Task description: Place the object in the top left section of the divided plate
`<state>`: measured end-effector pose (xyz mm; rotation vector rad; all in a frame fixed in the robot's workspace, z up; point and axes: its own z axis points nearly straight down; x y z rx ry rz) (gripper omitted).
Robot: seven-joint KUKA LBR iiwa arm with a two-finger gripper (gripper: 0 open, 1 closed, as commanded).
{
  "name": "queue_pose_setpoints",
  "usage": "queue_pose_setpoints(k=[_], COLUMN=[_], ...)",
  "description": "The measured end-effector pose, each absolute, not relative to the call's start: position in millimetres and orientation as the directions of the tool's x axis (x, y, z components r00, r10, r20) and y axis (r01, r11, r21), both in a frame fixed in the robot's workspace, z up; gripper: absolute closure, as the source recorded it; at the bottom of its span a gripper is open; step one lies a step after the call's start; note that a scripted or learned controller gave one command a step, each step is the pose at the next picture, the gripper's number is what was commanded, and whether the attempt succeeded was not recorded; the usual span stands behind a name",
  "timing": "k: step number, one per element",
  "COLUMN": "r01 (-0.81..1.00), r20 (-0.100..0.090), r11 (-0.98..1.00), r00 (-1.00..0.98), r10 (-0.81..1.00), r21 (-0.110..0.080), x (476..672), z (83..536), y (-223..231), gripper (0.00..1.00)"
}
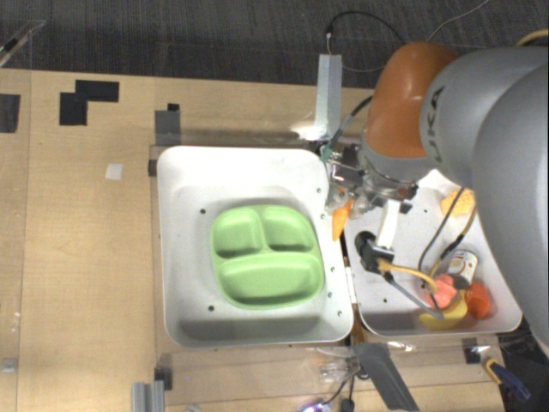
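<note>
Desk (77, 256): pale wood, carrying two shallow white bins side by side.

Arm (480, 118): grey, orange band above the wrist, reaching in from the desk's right edge and bulking over the far part of the right bin (403, 316). Wrist points down and toward the wall shared by the two bins.

Left bin (176, 247): holds the green divided plate (268, 257), lying flat near its middle. Two small sections on the far side, one long section on the near side. All three look bare. Top left section (236, 232) is the target.

Right bin: loose items heaped at its near right corner, among them a pink piece (443, 292), an orange-red piece (477, 299), a yellow piece (448, 312).

Tool (347, 197): sits low over the shared wall. A small orange object (340, 219) hangs just below it, possibly pinched, but the view is too cluttered to confirm; cannot tell how the tool stands.

Handling judgement: the orange object looks small, light, tapered and likely smooth plastic, so prone to slipping or swinging. Best taken across its thicker part, not the tip.

Task not yet done; the object is well short of the plate.
</note>
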<state>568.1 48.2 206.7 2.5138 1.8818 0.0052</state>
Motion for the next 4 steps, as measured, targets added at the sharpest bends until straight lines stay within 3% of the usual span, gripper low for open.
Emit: queue_pose_setpoints(k=[1,2,3,4], r01=[0.855,0.825,0.988,0.981], r20=[0.002,0.002,0.001,0.002], r11=[-0.519,-0.566,-0.153,-0.194], r00=[0.519,0.566,0.153,0.194], r10=[0.855,0.825,0.988,0.981], r21=[0.002,0.000,0.004,0.002], x=[620.6,541.1,608.4,543.9], z=[185,185,190,184], y=[56,67,19,49], gripper=[1.00,1.00,1.00,1.00])
